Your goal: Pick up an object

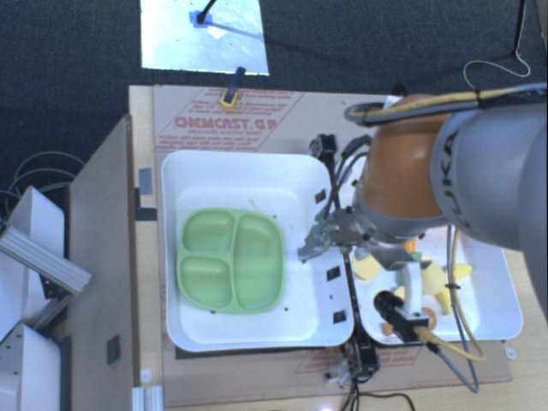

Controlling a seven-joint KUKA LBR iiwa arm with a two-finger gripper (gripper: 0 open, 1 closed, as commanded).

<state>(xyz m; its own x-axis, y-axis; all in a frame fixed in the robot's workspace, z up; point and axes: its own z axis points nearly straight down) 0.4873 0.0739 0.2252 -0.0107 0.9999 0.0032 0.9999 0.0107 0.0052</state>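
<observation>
From the overhead camera, the grey arm (pixel 488 165) with its orange band (pixel 398 174) comes in from the right and covers most of the right-hand shallow white bin (pixel 507 313). The two-finger gripper (pixel 310 248) sits low over the right edge of the left-hand shallow white bin (pixel 248 165), just beside the wall the two bins share. It points toward a pale green plastic tray with three compartments (pixel 231 259) but stays apart from it. Whether the gripper is spread or pressed together cannot be told from this angle, and nothing can be seen held in it.

The green tray lies flat in the middle of the left bin. In the right bin, a few small yellow pieces (pixel 366 268) lie under and just beside the wrist. They are perhaps toy fruit, though the arm hides too much of them to be sure. The wrist and its cables stand between the camera and these pieces.

Small black clips (pixel 334 274) sit along the wall between the bins. Both bins rest on a brown cardboard sheet with red print (pixel 223 118), which lies on the pale wooden bench (pixel 98 229). A yellow-and-blue clamp (pixel 231 92) grips the cardboard's far edge. Beyond it, a silvery square sheet (pixel 201 24) lies on the dark floor.
</observation>
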